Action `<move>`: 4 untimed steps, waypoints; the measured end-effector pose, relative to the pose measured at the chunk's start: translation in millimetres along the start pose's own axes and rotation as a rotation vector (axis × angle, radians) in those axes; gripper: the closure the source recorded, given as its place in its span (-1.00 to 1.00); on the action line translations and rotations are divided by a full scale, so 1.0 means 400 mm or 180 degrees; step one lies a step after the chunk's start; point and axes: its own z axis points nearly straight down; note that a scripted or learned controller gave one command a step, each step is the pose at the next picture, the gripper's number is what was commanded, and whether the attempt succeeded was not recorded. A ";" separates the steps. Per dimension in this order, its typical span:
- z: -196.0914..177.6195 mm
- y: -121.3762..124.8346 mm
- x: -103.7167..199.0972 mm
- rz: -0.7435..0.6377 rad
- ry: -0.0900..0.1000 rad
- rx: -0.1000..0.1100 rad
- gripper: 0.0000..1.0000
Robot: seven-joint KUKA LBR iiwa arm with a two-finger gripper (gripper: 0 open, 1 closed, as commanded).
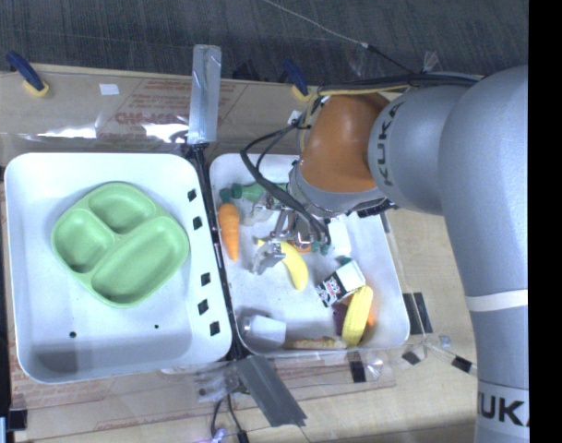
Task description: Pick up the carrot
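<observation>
Camera view showed the smooth orange carrot [229, 231] lying untouched by the right bin's [391, 280] left wall — the metal two-finger gripper [273, 250] hovered beside it, parted, holding nothing; grasp remained.

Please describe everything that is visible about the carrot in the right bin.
The carrot is a small orange piece with a smooth, plastic-like look, probably toy food. It lies flat on the floor of the right bin, close to that bin's left wall, with its long axis running roughly up and down in the camera view. Its upper end sits near something green. The end effector hovers to its right, beside a yellow banana, and is apart from the carrot. Nothing holds it.
</observation>
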 end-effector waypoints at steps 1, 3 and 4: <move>0.004 0.016 -0.125 0.0191 0.0051 0.0010 -1.00; 0.003 0.019 -0.012 0.2379 0.0016 0.0007 -1.00; -0.023 0.023 -0.014 0.2349 0.0017 0.0009 1.00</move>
